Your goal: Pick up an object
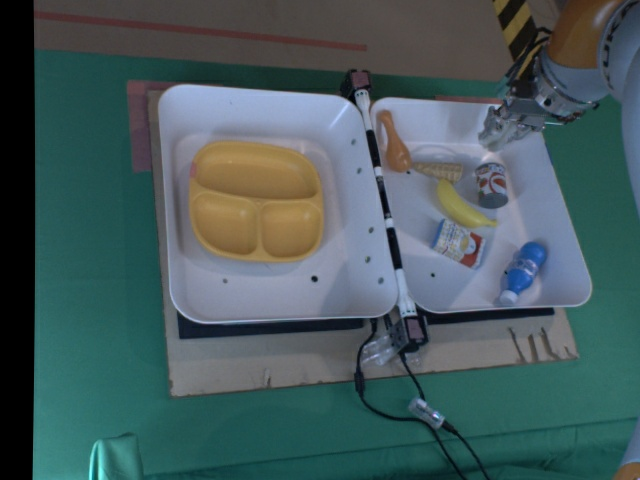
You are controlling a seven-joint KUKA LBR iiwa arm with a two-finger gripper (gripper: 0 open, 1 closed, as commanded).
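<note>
Green cloth covers the bench [90, 268], and on it two white bins sit side by side on a sheet of cardboard [300, 368]. The left bin [260, 108] carries a yellow divided plate [257, 200], three compartments, lying flat. Over to the right bin [560, 258], where the pickings are: an orange bottle-shaped toy [393, 143] near the dividing rail, a waffle cone [440, 171] just beside it, a yellow banana [462, 206] in the middle, a small can [490, 184] close to the banana's upper end, a little printed carton [460, 242] below the banana, and a blue-capped bottle [522, 271] lying near the front right corner. The grey arm with its orange band [590, 13] reaches in from the right, and the claw [503, 126] hangs over the bin's far right part, above the can and apart from it. Nothing is seen between its tips; whether it is spread or clenched, one cannot tell. Cables [420, 408] trail off the bench's front.
</note>
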